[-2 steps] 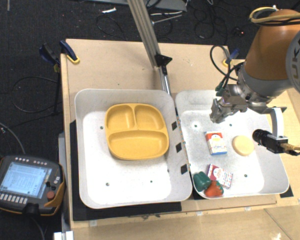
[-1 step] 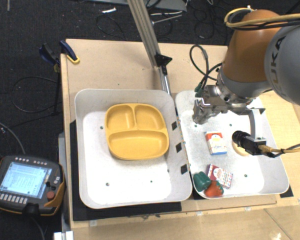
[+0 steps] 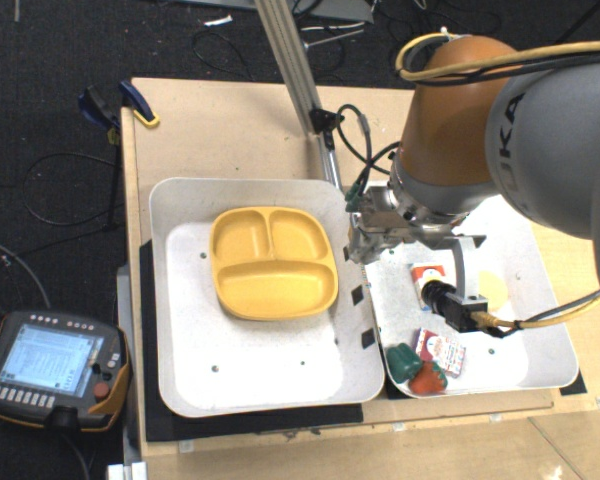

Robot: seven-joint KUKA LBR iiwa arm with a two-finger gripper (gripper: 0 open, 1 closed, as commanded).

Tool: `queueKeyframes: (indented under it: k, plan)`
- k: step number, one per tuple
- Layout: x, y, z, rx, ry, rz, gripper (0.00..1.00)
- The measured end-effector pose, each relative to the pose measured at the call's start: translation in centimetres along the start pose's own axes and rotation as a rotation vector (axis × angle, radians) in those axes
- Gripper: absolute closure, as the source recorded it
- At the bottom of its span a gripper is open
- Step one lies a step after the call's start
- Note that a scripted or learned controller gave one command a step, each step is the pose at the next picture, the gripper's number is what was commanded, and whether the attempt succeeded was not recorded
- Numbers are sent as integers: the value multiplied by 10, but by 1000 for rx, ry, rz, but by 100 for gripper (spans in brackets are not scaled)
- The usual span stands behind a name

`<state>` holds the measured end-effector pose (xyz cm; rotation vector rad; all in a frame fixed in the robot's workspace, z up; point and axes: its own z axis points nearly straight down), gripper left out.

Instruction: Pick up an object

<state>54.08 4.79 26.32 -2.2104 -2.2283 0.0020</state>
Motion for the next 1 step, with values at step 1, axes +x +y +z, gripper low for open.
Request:
queueKeyframes:
  k: [1]
  plan:
    - [48, -9, 27, 1, -1, 1, 100]
